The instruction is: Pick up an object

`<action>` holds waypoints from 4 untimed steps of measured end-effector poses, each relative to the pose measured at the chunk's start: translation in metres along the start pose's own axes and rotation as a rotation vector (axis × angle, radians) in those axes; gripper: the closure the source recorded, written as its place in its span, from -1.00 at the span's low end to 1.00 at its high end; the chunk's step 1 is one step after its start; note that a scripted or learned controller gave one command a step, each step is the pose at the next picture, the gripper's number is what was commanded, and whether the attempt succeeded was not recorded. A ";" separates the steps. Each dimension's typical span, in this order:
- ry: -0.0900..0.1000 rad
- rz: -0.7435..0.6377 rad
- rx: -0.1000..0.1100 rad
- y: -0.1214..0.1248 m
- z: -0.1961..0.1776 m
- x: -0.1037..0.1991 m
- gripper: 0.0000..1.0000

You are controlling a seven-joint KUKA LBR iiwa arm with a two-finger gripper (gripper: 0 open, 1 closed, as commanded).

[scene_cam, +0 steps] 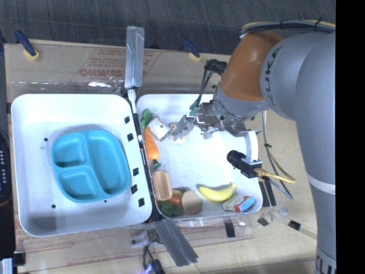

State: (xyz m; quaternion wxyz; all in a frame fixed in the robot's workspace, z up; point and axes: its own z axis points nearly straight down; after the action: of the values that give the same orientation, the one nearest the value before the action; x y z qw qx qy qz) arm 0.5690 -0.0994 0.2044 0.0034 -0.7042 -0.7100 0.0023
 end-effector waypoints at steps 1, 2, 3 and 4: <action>0.000 0.105 -0.005 -0.011 0.114 -0.026 -1.00; -0.001 -0.019 -0.006 -0.089 0.114 -0.064 -1.00; 0.000 0.007 -0.005 -0.013 0.115 -0.040 -1.00; -0.005 -0.066 0.009 0.084 0.116 -0.028 -1.00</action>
State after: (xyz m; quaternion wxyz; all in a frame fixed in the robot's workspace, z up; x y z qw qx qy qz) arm 0.6522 -0.1267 0.0874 0.0051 -0.6802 -0.7330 0.0070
